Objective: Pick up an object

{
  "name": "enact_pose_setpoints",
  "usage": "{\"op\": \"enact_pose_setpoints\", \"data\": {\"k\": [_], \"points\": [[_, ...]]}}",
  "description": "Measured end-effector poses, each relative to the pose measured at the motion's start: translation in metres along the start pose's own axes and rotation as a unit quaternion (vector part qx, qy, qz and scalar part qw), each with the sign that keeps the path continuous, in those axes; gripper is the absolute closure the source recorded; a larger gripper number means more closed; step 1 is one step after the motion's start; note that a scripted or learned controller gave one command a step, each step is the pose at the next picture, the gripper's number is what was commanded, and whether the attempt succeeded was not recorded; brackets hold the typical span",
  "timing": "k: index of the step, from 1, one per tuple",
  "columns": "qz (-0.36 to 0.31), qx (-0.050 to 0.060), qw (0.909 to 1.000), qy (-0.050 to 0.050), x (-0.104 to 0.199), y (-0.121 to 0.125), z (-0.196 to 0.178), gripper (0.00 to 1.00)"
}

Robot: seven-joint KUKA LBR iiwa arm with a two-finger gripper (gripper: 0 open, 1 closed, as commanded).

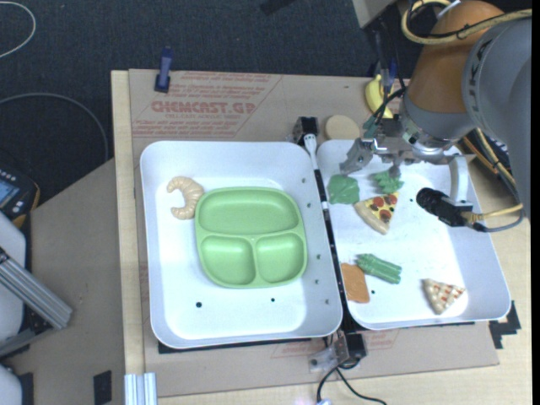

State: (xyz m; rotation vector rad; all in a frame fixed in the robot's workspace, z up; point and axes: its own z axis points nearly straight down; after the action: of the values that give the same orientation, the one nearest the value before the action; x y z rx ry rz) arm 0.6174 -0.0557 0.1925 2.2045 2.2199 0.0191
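The claw [375, 160] is hanging over the far end of the right bin [472, 302], its fingers looking spread with nothing between them. Just beneath it a green leafy piece [343, 189] is lying beside a pizza slice [377, 212]. For a clean grasp, I judge it should be dropping straight onto the rounded leaf, keeping off the bin wall. The toys are looking like smooth moulded plastic; the green divided plate [251, 235] and croissant [185, 196] are sitting in the left bin [160, 251]
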Motion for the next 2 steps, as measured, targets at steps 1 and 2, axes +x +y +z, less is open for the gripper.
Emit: {"op": "enact_pose_setpoints", "data": {"k": [1, 2], "points": [[-0.001, -0.001, 1.0000, 0.002, 0.0682, -0.0262, -0.1443, 0.00], [0.003, 0.007, 1.0000, -0.001, 0.0633, -0.0274, -0.1453, 1.00]]}}
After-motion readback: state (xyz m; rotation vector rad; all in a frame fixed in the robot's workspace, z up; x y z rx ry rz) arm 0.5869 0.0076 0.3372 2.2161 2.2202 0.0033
